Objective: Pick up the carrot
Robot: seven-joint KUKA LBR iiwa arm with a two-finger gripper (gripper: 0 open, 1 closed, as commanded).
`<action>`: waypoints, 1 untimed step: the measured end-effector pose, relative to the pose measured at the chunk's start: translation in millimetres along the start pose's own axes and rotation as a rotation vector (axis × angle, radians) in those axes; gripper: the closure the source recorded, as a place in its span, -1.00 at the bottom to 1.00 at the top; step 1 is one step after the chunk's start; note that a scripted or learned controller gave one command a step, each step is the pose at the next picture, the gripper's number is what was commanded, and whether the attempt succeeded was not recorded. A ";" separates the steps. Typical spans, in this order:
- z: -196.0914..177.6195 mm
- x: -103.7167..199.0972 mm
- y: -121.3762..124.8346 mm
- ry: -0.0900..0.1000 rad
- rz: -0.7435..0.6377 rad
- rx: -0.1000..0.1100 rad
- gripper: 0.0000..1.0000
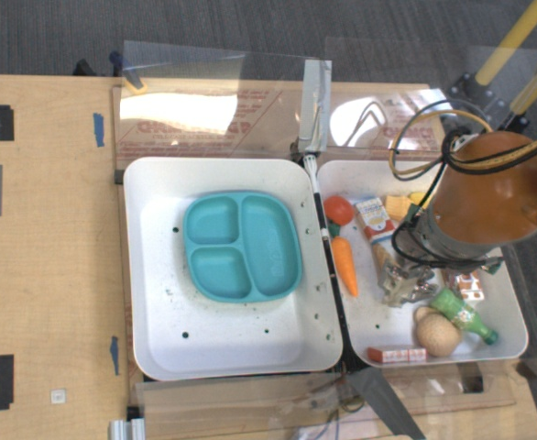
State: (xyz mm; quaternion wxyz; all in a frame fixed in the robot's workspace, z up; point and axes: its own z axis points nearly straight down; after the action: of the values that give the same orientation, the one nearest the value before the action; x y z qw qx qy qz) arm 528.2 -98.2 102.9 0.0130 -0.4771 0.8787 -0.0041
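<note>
The plate (243,246) sits in the middle of the left bin (149,328). In the right bin (511,333), the carrot (344,264) lies by the left wall, just below the tomato (338,210). The hand (406,282) hangs right of the carrot. The egg (436,332) sits near the front.

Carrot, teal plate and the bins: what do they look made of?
Carrot: likely toy plastic, given its even orange colour and smooth, slightly shiny skin. Plate: moulded plastic by the look, uniform teal with a soft sheen and rounded dividers between three compartments. Bins: probably thin white plastic, with glossy rounded walls and dark specks on the floor of the left one.
</note>
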 end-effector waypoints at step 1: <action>0.8 0.3 0.5 0.001 0.000 -0.002 -1.00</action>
State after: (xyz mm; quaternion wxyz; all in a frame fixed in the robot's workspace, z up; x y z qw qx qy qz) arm 527.6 -98.2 102.0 0.0123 -0.4770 0.8788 -0.0034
